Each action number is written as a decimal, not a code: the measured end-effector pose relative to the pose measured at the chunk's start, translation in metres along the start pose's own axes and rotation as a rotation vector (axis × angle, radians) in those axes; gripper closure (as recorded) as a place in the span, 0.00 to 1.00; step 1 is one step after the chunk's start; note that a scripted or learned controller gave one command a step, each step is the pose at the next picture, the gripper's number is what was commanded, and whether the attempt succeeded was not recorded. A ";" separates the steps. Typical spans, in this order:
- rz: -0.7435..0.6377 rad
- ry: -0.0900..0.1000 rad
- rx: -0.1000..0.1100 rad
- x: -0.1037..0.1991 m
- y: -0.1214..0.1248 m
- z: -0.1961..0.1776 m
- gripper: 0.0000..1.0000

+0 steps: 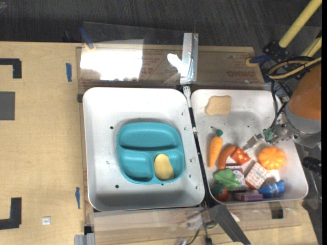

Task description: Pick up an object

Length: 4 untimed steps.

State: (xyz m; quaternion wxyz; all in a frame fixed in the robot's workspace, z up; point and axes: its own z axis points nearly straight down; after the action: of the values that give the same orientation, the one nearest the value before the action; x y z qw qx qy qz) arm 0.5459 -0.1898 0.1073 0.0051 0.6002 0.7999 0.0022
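Because the toys are heaped in the near half of the right bin, the principal risk is a fouled or glancing grasp: the pumpkin is round and smooth and would likely roll out from a pinch that is off its centre, while the small blocks beside it lie touching one another, so a descent there could wedge between pieces or lift none. The left bin on the worktop carries a teal divided tray with a yellow egg-shaped piece in its near right compartment. In the right bin a carrot lies near the divider and a bread slice sits apart at the far side. The gripper hangs just above the pumpkin at the bin's right wall. The jaws are too small and blurred to judge; I cannot tell their spread, and nothing is seen between them.
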 end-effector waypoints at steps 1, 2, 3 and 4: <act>0.002 -0.002 -0.004 -0.001 0.001 -0.011 1.00; 0.002 -0.002 -0.003 -0.001 0.001 -0.010 0.00; 0.007 0.012 -0.004 -0.020 -0.026 0.015 0.00; 0.009 0.007 -0.013 -0.021 -0.023 0.001 1.00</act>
State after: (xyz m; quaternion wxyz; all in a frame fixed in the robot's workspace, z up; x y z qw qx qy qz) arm 0.5298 -0.2168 0.1063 0.0062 0.6038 0.7971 0.0095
